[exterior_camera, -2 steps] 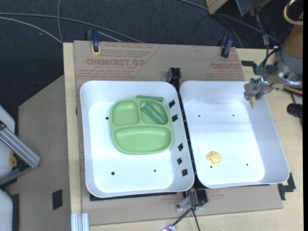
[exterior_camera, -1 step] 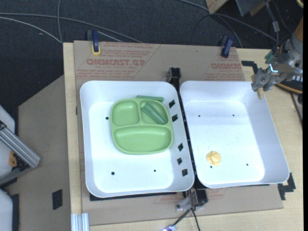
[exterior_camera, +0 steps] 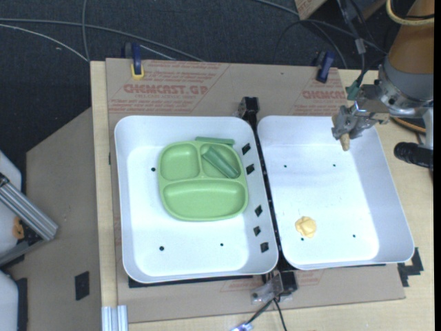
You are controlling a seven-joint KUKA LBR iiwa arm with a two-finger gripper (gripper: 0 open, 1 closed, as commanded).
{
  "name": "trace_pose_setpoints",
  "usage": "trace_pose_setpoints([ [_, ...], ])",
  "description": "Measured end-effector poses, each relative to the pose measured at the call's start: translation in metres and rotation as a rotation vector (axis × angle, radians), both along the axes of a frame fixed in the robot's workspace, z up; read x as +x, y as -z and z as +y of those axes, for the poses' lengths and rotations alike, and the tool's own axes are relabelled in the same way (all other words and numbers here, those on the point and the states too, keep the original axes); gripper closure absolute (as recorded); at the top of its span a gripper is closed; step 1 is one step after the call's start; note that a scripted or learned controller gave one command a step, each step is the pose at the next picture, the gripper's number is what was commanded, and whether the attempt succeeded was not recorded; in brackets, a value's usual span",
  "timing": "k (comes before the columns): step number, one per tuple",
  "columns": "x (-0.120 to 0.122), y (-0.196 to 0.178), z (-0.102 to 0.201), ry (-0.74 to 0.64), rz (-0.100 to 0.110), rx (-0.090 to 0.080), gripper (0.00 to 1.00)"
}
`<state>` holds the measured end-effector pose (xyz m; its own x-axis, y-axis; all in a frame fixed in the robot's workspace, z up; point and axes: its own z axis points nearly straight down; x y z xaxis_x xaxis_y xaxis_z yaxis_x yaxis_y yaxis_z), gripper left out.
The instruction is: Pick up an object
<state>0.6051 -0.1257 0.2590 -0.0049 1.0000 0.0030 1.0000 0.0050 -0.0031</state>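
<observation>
A worktop (exterior_camera: 172, 81) covered by a brown board carries two shallow white bins side by side. The left bin (exterior_camera: 138, 247) holds a green divided plate (exterior_camera: 203, 185) with three compartments, sitting a little toward the far side of the bin's middle. A darker green, elongated piece (exterior_camera: 222, 158) lies in the plate's far right compartment, and a flat green strip (exterior_camera: 215, 141) shows just beyond the plate's far rim.

The right bin (exterior_camera: 372, 185) holds one small yellow object (exterior_camera: 306, 227), lying on the bin floor toward the near side, slightly left of the bin's middle. It lies alone, well apart from the arm.

The arm (exterior_camera: 413, 47) reaches in from the right, its orange band above a grey wrist. The end effector (exterior_camera: 344, 142) hangs over the far right part of the right bin, near the far wall, pointing downward. Whether it is released or clenched cannot be told at this size. Nothing is visible in its grasp.

Blue clamps (exterior_camera: 138, 59) sit at the far edge of the board.
</observation>
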Motion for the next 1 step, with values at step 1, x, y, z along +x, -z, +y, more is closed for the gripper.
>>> trace_pose_setpoints([
  [1, -0.0014, -0.0051, 0.052, -0.001, -0.002, 0.0, 1.0],
])
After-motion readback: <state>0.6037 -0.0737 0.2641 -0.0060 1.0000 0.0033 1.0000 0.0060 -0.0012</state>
